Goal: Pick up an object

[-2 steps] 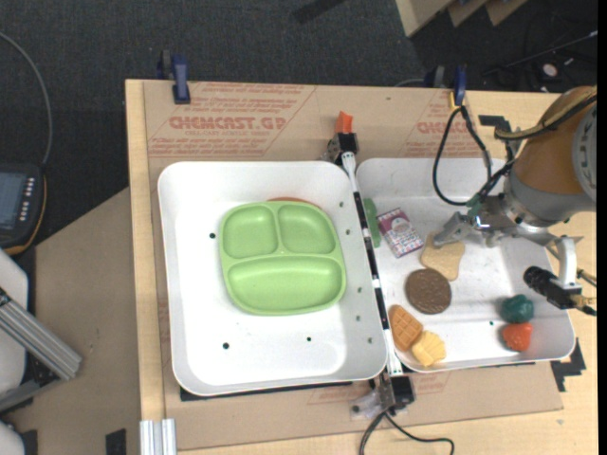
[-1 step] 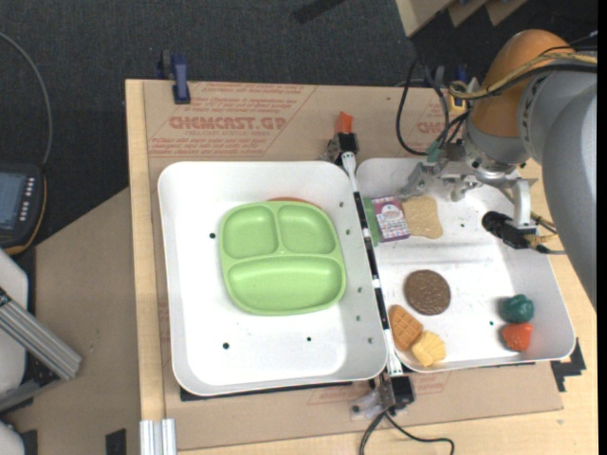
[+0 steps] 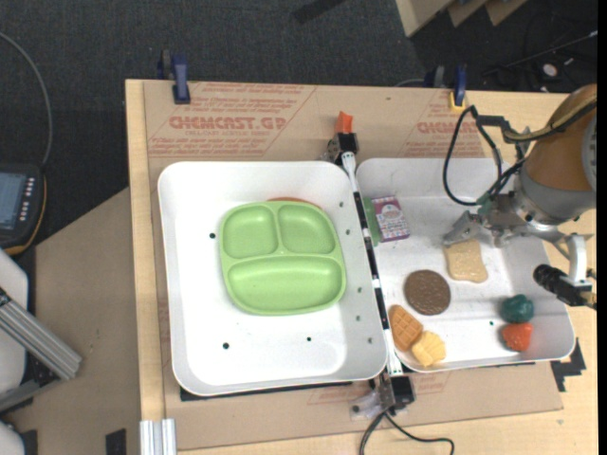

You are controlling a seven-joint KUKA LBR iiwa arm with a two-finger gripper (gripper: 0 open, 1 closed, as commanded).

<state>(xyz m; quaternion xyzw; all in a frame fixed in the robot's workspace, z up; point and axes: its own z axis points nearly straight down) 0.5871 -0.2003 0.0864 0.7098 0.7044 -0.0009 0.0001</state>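
Camera view catches the pincer (image 3: 479, 227) low in the right bin (image 3: 427, 176), its metal fingers splayed apart just above a pale beige slab (image 3: 467, 262) — nothing sits between them, though whether the tips touch the slab is hard to tell. The arm (image 3: 560, 164) is cut off at the right edge.

Seven small things lie in this bin: the slab, a brown round cookie (image 3: 428, 292), a waffle piece (image 3: 405, 324), a yellow chunk (image 3: 428, 349), a dark green lump (image 3: 518, 307), a red-orange lump (image 3: 517, 336) and a purple-pink packet (image 3: 390, 219).

One green divided plate (image 3: 281, 257) with three compartments sits in the left bin (image 3: 190, 301) — a sliver of something red peeks out behind its far rim, mostly hidden. Two bins rest on one table (image 3: 142, 207).
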